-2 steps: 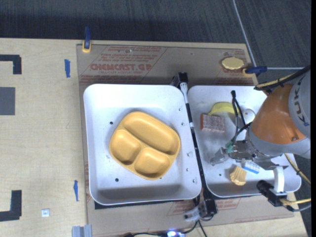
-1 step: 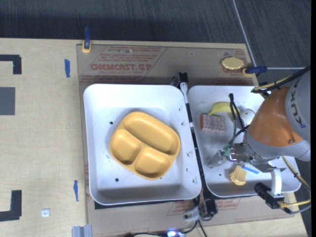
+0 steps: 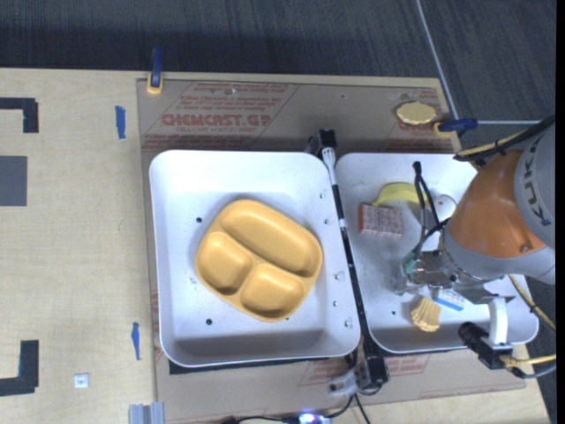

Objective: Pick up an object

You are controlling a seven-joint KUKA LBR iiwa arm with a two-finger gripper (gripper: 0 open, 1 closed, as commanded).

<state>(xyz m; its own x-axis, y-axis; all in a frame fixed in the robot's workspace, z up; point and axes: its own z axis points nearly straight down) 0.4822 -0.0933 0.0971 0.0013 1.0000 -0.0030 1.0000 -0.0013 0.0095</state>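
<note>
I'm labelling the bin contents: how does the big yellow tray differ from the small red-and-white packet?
The yellow divided tray is far larger than the red-and-white packet. The tray lies in the left bin, the packet in the right bin. The tray is one plain yellow, moulded into three rounded sections; the packet is flat, rectangular and printed. Both lie apart from the gripper.
</note>
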